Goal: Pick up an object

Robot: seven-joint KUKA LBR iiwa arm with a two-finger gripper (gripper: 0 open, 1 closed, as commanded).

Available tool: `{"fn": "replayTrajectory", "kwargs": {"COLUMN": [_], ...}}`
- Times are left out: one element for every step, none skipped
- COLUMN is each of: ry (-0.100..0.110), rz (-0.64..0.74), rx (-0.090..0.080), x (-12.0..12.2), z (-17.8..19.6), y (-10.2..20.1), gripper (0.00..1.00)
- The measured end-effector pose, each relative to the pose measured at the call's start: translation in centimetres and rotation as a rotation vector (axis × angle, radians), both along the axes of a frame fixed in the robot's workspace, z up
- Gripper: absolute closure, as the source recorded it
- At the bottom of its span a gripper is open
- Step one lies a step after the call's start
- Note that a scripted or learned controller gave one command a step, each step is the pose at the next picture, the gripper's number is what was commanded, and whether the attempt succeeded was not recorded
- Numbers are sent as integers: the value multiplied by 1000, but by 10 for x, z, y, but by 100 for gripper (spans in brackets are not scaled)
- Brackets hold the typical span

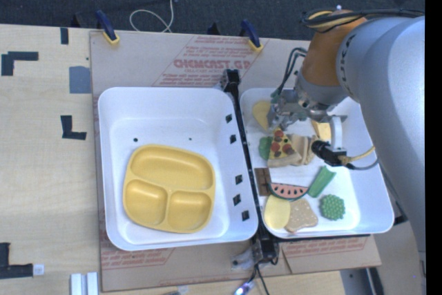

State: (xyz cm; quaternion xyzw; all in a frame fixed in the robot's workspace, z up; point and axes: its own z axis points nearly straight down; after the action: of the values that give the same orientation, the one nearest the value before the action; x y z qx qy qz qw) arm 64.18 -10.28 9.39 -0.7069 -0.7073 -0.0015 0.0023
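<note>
Camera view, looking down at a slant: you've got 2 white bins side by side. Left bin (114, 114) holds 1 yellow divided tray (168, 187), set toward the near side, w/ bare floor along the far and left walls. Right bin (378, 198) is crowded w/ toy food: pizza slice (280, 146) just below the gripper (284, 115), green pepper (265, 146) touching its left, watermelon slice (286, 189) nearer you, cucumber (321, 182) to its right, green bumpy ball (333, 206) by the near-right corner, bread slice (301, 216) and yellow disc (276, 213) against the near wall. Gripper sits low over the bin's far-left part, close to the divider between bins; can't tell how wide it's set or if it has anything. Arm (387, 79) covers the bin's far-right side.
</note>
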Motion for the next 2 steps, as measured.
{"fn": "replayTrajectory", "kwargs": {"ry": [5, -2], "rz": [-4, 6], "rx": [-6, -4], "x": [-62, 3], "z": [57, 93], "y": [-28, 14], "gripper": [100, 100]}}
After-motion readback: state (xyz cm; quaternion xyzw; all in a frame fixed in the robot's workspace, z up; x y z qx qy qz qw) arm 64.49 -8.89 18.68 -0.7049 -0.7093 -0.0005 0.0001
